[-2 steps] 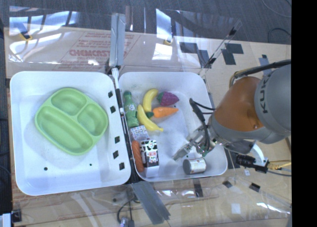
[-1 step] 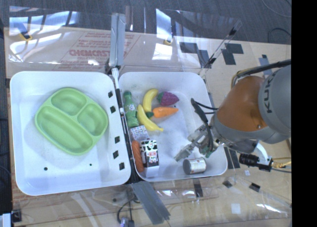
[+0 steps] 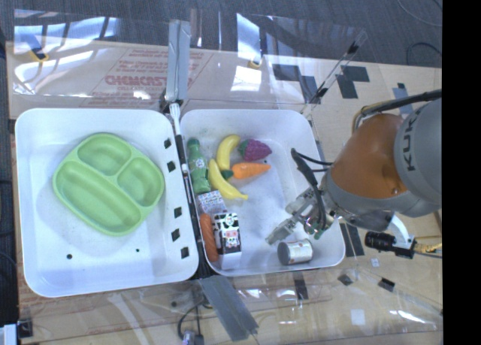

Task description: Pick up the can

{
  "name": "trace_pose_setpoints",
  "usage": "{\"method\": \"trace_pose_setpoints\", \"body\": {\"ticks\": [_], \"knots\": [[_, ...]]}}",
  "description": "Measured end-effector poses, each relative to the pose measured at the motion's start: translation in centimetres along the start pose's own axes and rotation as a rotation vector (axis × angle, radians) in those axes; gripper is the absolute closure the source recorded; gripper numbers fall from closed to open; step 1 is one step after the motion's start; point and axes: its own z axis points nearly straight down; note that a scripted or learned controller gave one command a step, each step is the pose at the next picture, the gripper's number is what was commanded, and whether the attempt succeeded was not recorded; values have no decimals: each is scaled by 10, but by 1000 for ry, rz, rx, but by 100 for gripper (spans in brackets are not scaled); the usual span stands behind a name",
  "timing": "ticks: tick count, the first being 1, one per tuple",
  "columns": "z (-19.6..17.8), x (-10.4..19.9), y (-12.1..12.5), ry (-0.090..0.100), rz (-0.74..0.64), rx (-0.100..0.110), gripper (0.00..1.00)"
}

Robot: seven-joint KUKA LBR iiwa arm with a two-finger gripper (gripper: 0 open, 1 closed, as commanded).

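Grey arm with orange band (image 3: 368, 167) reaches in from 3 o'clock; gripper (image 3: 291, 223) fingers spread, holding nothing. Silver metal can (image 3: 295, 252) lies at its 6 o'clock, just beside.

We count two white bins (image 3: 30, 186), one green divided plate (image 3: 109, 183), two bananas (image 3: 225, 167), one carrot (image 3: 249, 171), one can (image 3: 295, 252) and one green bottle (image 3: 198, 168).

Silver can (image 3: 295, 252), white bins (image 3: 30, 186). Lime-green divided plate (image 3: 109, 183). Two yellow bananas (image 3: 225, 170), orange carrot (image 3: 250, 170) w/ green top, purple grapes (image 3: 256, 149), green bottle (image 3: 198, 167), black-and-white cow-print carton (image 3: 228, 237). Arm (image 3: 376, 167) orange & grey.
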Motion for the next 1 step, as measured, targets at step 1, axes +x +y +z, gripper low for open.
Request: {"method": "trace_pose_setpoints", "body": {"ticks": [1], "knots": [[16,0,0,3,-39,1,0]]}}
